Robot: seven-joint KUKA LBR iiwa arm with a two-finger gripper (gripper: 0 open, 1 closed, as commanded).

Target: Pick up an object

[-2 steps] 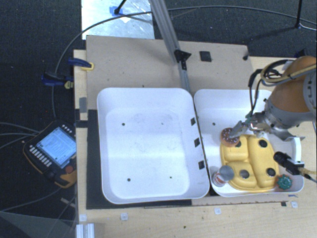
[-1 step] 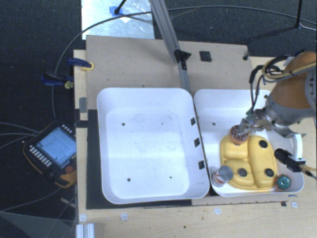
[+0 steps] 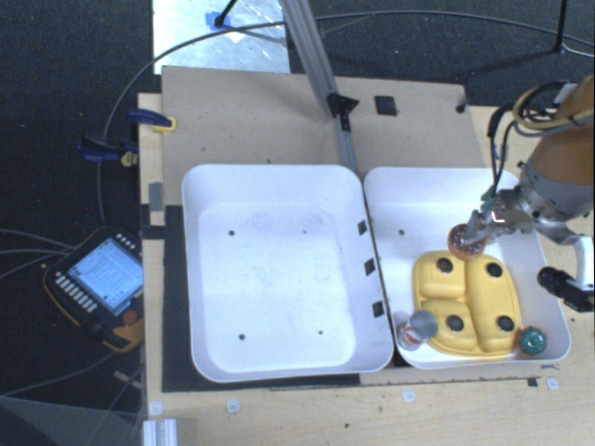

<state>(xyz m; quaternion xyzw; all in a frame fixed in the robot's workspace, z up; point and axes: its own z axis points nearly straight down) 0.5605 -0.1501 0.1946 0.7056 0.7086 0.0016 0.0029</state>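
The right bin [image 3: 409, 203] holds a large yellow moulded toy [image 3: 469, 303] with black dots. A small grey-capped object [image 3: 417, 327] lies at the toy's lower left, and a teal ball [image 3: 532, 342] at its lower right. A small brownish round object [image 3: 460, 241] sits just above the toy's top edge. My gripper [image 3: 482, 225] reaches in from the right and hangs right at this brown object, low over the bin. Whether it touches the object is unclear.
The left bin [image 3: 274, 268] stands beside the right one, their rims meeting mid-bench. A teach pendant [image 3: 98, 282] lies off the bench at left. Clamps [image 3: 149, 119] grip the board's left edge, and a metal pole [image 3: 311, 45] slants in from the top.
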